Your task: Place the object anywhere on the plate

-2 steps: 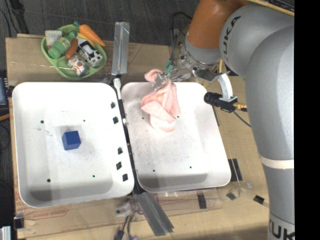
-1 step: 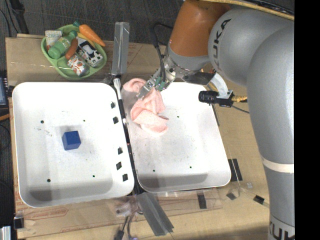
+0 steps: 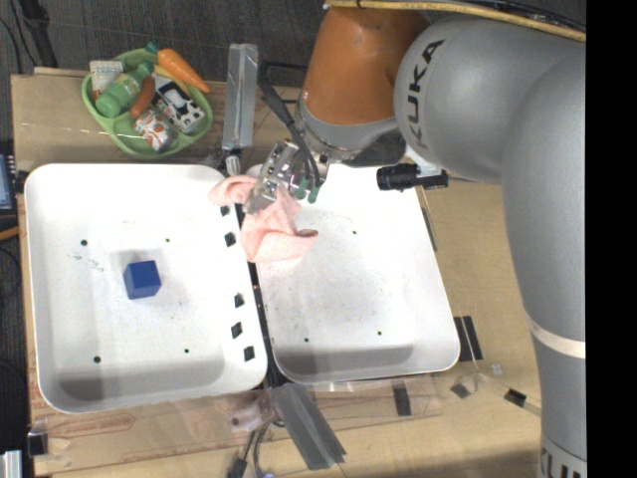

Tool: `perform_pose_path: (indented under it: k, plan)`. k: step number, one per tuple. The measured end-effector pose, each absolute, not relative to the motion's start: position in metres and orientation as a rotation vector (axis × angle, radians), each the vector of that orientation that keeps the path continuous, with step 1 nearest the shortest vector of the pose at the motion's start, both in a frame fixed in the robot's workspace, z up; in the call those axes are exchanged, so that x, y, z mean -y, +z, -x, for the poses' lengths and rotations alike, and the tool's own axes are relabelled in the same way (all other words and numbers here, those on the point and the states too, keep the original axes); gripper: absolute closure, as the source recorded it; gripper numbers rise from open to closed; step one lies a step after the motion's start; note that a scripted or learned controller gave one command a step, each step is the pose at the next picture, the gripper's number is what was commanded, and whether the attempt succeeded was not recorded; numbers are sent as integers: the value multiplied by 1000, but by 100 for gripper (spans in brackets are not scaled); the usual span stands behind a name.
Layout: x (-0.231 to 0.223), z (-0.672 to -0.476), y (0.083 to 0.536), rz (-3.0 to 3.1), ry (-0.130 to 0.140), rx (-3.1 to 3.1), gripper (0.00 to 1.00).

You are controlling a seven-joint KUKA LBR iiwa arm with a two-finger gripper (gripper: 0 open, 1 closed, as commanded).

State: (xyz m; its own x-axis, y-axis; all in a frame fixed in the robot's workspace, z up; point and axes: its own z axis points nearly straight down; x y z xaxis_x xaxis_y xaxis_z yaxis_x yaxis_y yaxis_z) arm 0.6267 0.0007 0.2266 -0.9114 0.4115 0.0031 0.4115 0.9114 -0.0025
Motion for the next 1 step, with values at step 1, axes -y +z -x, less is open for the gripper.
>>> perform_pose_path:
  k: [1]
  plan:
    - [-52,-623,236,36,1,3142,100]
